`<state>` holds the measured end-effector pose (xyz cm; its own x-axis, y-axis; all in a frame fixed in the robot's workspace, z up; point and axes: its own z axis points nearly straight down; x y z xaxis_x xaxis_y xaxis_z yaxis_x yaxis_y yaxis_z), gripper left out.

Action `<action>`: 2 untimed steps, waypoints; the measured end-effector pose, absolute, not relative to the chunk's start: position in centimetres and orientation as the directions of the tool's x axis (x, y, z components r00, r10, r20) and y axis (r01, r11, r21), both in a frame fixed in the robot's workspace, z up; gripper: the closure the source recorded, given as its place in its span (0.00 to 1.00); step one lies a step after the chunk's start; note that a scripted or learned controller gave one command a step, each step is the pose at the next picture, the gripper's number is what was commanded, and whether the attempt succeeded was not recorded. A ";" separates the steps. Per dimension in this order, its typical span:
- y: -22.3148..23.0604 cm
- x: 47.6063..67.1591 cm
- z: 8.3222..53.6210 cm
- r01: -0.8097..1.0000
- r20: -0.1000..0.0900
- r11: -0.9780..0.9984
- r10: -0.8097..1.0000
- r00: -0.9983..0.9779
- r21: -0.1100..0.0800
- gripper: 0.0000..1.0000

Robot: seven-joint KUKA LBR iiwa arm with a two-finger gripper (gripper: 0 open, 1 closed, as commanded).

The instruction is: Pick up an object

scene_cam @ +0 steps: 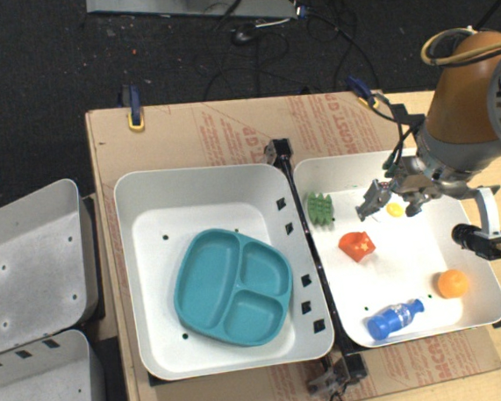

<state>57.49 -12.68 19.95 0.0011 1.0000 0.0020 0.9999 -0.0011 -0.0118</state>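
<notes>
The arm [467, 113] reaches in from the right over the right bin [481, 305], its wrist above the bin's far right part. The claw [392, 201] hangs over the far middle of that bin with its two dark fingers spread apart and nothing between them. A small yellow piece [396, 210] lies on the bin floor right at the claw; the fingers and wrist hide part of it, so its shape is hard to make out.

In the right bin, a green toy [321, 209] sits at the far left corner, close against the wall shared with the left bin. A red block [357, 246] lies left of centre, near the claw but apart from it, with bare floor on all sides. An orange ball [452, 283] rests toward the near right corner, close to the right wall. A blue bottle [392, 319] lies on its side along the near edge, almost touching the rim. The middle of this bin, between block, ball and bottle, is open floor.

The left bin [141, 250] carries a teal divided plate [232, 286] that takes up most of its floor, leaving narrow strips along the walls.

Both bins stand on a brown board [200, 129]. The arm's upper part is cut off by the right edge of the view.
</notes>
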 end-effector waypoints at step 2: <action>-12.1 57.6 16.1 1.000 0.001 0.000 1.000 0.000 -0.004 0.00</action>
